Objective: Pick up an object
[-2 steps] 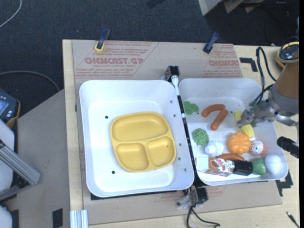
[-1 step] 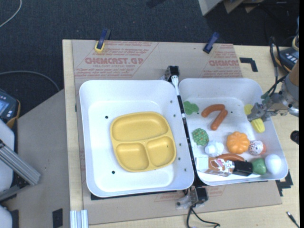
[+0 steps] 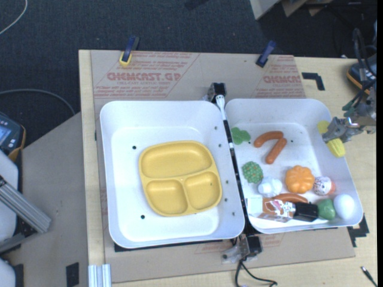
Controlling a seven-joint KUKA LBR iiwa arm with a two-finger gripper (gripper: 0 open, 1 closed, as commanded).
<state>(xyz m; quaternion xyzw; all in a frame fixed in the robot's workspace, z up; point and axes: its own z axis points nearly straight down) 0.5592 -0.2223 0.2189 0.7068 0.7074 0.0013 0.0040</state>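
Note:
My gripper hangs over the right wall of the right bin, reaching in from the right edge. A small yellow object shows on both sides of the grey fingers, which are shut on it. Below it in the bin lie toy foods: two orange sausages, an orange pumpkin, a green broccoli piece, a green leafy piece, a white egg and a speckled ball.
The left bin holds a yellow divided plate. A black block, a green ball and a red-and-white packet crowd the right bin's near edge. Clamps hold the cardboard at the back.

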